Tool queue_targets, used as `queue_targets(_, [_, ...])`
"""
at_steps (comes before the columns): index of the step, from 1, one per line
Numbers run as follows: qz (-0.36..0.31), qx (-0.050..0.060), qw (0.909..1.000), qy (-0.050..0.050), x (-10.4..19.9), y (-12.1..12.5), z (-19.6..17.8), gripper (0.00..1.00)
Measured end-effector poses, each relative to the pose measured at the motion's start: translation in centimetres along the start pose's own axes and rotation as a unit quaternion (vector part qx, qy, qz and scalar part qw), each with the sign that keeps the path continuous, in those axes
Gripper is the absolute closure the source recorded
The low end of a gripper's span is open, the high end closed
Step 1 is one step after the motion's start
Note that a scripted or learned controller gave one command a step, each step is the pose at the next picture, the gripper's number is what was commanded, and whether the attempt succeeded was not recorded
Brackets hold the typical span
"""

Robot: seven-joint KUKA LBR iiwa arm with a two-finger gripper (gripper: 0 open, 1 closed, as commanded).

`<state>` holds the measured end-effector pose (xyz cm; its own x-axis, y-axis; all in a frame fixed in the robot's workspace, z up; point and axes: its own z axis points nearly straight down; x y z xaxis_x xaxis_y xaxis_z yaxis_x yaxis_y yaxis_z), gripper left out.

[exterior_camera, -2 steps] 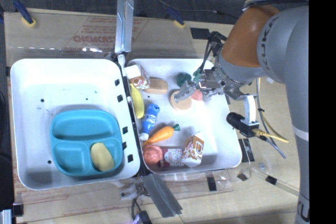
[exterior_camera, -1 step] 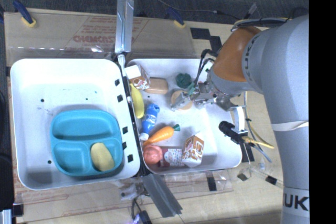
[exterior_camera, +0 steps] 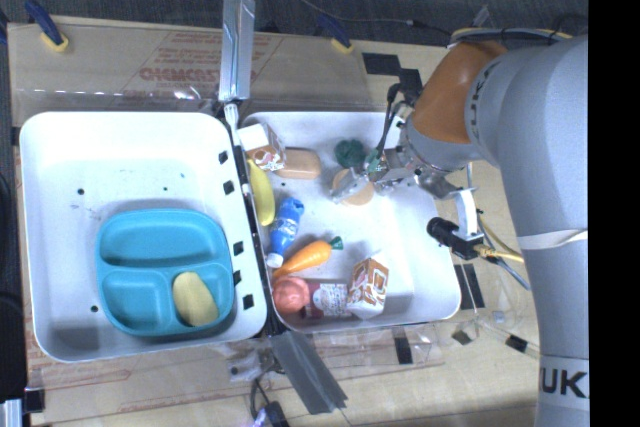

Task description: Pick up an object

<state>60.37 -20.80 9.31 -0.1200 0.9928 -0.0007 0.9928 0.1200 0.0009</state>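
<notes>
My gripper (exterior_camera: pixel 368 173) is low in the right bin (exterior_camera: pixel 425 260), near its back right part. A small tan object (exterior_camera: pixel 352 187) lies right at its tip, and a dark green object (exterior_camera: pixel 349 152) sits just behind it. Whether the tan object is gripped cannot be made out. Elsewhere in this bin lie a tan bread-like piece (exterior_camera: pixel 300 163), a yellow banana (exterior_camera: pixel 262 195), a blue bottle (exterior_camera: pixel 286 223), an orange carrot (exterior_camera: pixel 305 256), a red apple (exterior_camera: pixel 291 295) and a small printed carton (exterior_camera: pixel 369 285).
The left bin (exterior_camera: pixel 60 165) holds a blue divided tray (exterior_camera: pixel 150 255) with a yellow oval object (exterior_camera: pixel 195 299) in its front right compartment. A small box (exterior_camera: pixel 262 151) sits at the right bin's back left corner. The arm's grey body (exterior_camera: pixel 530 145) overhangs the right bin's right side.
</notes>
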Motion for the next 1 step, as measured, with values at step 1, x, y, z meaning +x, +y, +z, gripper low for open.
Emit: queue_targets(1, [-0.048, 0.003, 0.9988, 0.000, 0.30, 4.67, 0.07, 0.00])
